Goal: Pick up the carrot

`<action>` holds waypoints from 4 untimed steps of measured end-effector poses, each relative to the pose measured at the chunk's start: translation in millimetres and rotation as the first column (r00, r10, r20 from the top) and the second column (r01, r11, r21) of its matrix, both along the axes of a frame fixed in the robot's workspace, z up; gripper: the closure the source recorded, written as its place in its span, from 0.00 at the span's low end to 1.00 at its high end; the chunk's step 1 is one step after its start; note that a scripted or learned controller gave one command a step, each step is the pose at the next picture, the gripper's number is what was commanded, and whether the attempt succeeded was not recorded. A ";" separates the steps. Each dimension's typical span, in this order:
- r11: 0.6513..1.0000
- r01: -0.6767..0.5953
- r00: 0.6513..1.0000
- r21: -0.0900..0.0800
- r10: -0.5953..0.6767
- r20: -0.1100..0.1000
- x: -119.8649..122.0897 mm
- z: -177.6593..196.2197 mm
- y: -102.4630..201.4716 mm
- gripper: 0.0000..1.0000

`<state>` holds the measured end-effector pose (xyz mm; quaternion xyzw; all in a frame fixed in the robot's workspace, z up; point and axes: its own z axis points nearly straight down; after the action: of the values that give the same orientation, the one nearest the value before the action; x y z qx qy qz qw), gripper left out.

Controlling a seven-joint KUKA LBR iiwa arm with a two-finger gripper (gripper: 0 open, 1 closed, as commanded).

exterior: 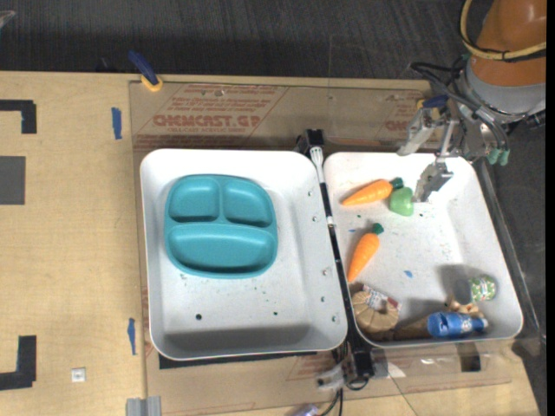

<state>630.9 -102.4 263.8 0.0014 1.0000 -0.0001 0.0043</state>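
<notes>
Two carrots lie slanted, green tips upper-right.

The grey arm, with its orange band above the wrist, is seen reaching in from the upper right. The gripper is pointed downward, its two fingers spread apart with nothing held between them.

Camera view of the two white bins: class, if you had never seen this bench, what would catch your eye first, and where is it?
The big teal divided plate in the left bin stands out most. Next come two orange carrots in the right bin: one near the far edge beside a green object, the other nearer the middle. The gripper hangs over that bin's far right corner, close to the green object.
</notes>
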 end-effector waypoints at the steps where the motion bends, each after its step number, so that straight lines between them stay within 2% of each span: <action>1: 0.992 -0.124 0.992 0.003 0.124 -0.011 -6.5 -145.1 -0.4 0.00; 2: 1.000 -0.008 1.000 0.000 0.008 0.005 -41.1 -173.8 4.2 0.00; 3: 0.995 0.105 0.994 0.001 -0.105 0.007 -70.8 -173.3 10.5 0.00; 4: 0.934 0.358 0.934 0.006 -0.358 0.010 -104.3 -172.9 1.4 0.00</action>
<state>526.7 -101.0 91.0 0.1835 0.9830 0.0011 0.0096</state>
